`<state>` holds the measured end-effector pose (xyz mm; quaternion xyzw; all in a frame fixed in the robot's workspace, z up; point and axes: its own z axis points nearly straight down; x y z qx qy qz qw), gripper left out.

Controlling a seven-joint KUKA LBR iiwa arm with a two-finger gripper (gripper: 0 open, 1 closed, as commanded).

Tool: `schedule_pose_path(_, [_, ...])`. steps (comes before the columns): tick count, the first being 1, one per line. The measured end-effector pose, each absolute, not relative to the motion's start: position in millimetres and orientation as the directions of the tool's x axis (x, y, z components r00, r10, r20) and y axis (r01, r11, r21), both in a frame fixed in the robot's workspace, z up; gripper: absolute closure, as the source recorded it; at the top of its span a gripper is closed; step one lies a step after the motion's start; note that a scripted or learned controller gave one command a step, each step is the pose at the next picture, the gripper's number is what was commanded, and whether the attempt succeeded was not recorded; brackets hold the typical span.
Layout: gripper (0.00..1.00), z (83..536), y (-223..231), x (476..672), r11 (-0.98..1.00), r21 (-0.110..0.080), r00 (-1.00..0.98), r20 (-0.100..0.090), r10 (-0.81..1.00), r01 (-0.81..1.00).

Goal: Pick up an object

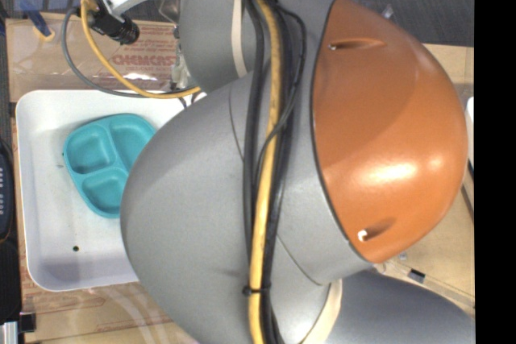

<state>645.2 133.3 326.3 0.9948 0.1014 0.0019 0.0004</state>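
Grey arm with orange band looming over the bench, teal divided plate lying in white bin, gripper state cannot be told

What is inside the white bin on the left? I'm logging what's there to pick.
A teal divided tray lies in the white bin, near its far end. The arm covers the bin's right part, so anything there is hidden.

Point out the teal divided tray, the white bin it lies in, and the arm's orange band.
teal divided tray point(103, 165), camera view, on its middle ridge.
white bin point(40, 173), camera view, on its bare floor left of the tray.
orange band point(387, 141), camera view, on its glossy dome.
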Motion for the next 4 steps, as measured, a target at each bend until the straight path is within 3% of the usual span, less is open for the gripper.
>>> schedule_pose_path(1, [1.0, 231, 13, 646.3, -0.977, 0.0, 0.976, -0.016, 0.215, 0.215])
schedule_pose_path(3, [1.0, 129, 131, 640.7, -0.959, -0.005, 0.958, -0.011, 0.285, 0.285])
schedule_pose_path(4, [1.0, 192, 223, 635.6, -0.966, -0.003, 0.966, 0.003, 0.26, 0.26])
